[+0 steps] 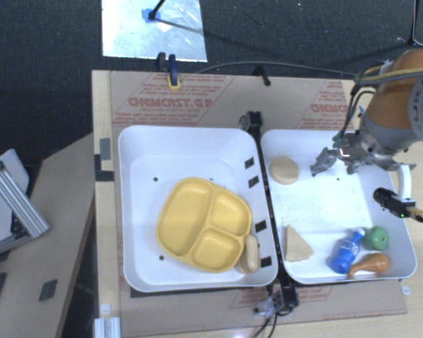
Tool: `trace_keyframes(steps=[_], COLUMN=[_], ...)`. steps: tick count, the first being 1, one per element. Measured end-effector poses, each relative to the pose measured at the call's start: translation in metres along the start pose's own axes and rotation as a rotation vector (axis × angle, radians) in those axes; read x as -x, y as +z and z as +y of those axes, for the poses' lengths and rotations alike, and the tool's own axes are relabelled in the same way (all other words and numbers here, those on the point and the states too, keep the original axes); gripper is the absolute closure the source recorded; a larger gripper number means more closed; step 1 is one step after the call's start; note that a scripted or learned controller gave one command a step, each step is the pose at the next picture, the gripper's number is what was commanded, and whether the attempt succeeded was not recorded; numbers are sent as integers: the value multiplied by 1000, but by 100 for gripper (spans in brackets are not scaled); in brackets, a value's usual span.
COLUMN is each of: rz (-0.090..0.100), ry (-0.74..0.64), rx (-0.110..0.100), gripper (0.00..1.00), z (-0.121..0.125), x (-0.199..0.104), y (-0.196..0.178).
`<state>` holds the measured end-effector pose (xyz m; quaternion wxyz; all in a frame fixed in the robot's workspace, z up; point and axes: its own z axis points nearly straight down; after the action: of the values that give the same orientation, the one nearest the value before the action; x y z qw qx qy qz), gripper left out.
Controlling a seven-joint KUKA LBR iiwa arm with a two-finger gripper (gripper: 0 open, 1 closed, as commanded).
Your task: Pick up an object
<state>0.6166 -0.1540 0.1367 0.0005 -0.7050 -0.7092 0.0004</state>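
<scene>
"CHEMCAST GP" on brown board (173, 94)

Bright even overhead light, soft shadows, white bins (197, 143) near overexposed, slightly grainy

Grey arm w/ orange band (402, 97) over right white bin (324, 203); gripper (326, 162) near round beige disc (284, 170). Yellow compartment tray (204, 222) in left white bin (141, 189).

A yellow plastic divided tray (203, 223) lies in the left white bin (137, 189). The right white bin (331, 203) holds a tan round disc (284, 170), a beige wedge (297, 244), a blue bottle (345, 251), a green ball (376, 238) and an orange-brown gourd shape (368, 264). The tabletop's brown cardboard (218, 94) carries red lettering.
</scene>
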Motion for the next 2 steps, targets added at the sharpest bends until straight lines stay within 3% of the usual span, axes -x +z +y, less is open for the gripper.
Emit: trace_keyframes(steps=[1, 2], rz=[0, -2], ry=[3, 1], rx=[-1, 7], gripper=[0, 100], z=[0, 2], x=[-1, 0], y=[52, 38])
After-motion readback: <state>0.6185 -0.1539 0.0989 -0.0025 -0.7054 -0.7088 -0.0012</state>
